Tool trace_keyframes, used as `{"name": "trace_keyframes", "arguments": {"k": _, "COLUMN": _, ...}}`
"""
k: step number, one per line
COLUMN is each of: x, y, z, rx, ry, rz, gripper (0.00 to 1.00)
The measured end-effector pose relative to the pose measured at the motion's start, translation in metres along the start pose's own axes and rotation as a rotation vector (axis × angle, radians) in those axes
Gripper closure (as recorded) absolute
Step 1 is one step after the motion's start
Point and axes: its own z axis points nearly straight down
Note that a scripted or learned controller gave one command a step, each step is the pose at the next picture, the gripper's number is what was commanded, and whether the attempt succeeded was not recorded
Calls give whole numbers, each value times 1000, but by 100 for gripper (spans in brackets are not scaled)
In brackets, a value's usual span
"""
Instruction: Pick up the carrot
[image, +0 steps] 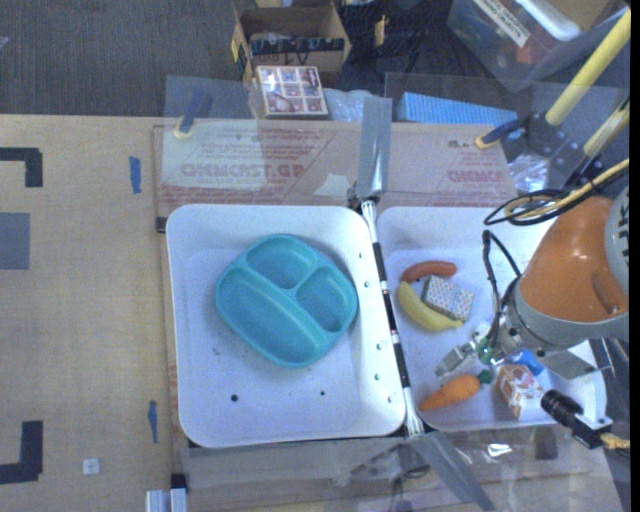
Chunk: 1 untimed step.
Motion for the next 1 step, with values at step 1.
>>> {"name": "trace_keyframes", "arguments": {"k": 1, "x": 0, "y": 1, "z": -11, "rx": -1, "ry": -1, "rz": -426, "gripper": 0}}
